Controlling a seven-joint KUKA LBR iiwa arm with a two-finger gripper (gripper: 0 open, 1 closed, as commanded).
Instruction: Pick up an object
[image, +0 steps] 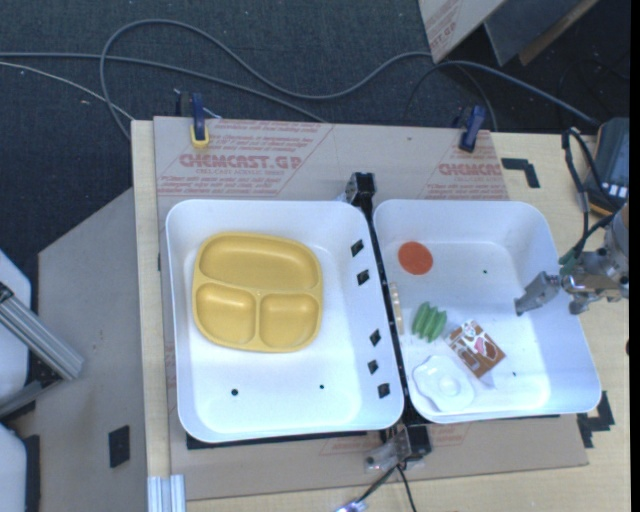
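- The table (250, 150) carries two shallow white bins side by side: the left bin (340, 380) and the right bin (560, 370).
- A yellow divided plate (258, 291) with three compartments lies in the left bin, toward its far left part.
- The right bin holds four small things, all in its left half.
- An orange round disc (416, 258) lies nearest the far wall.
- A green ridged piece (429, 320) lies nearer the camera than the disc, close to the wall shared with the left bin.
- A small packet with red and brown print (477, 349) lies tilted, just right of the green piece and apart from it.
- A white moulded piece (442, 381) rests by the near left corner, just beside the packet's lower end.
- The tool (548, 291) hangs over the right side of the right bin, well apart from all four things.
- One grey finger (535, 293) points left and down toward the bin floor; whether the tool is spread or closed cannot be told from this angle, and nothing is seen between its fingers.
- Blue clamps (199, 117) grip the table's far edge.
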